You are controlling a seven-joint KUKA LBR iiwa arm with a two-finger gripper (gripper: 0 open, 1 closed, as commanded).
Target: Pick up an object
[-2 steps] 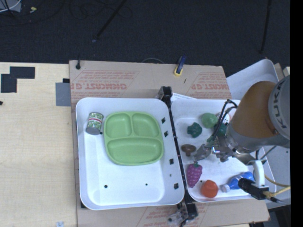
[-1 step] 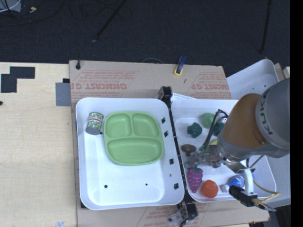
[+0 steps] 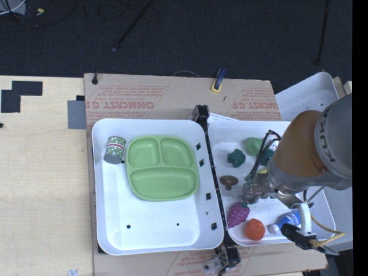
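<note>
My gripper hangs low over the right bin, near its middle. A purple grape bunch lies just below and left of it. A small brown piece sits a little to its left. An orange-red ball rests at the bin's front edge. Farther back lie a dark green piece and a light green one. A blue and white item lies front right, partly under the arm. Nothing shows held in the gripper.
The left bin holds a green divided plate and a small can at its back left. The arm's grey and orange body covers the right bin's right half. A black divider separates the bins.
</note>
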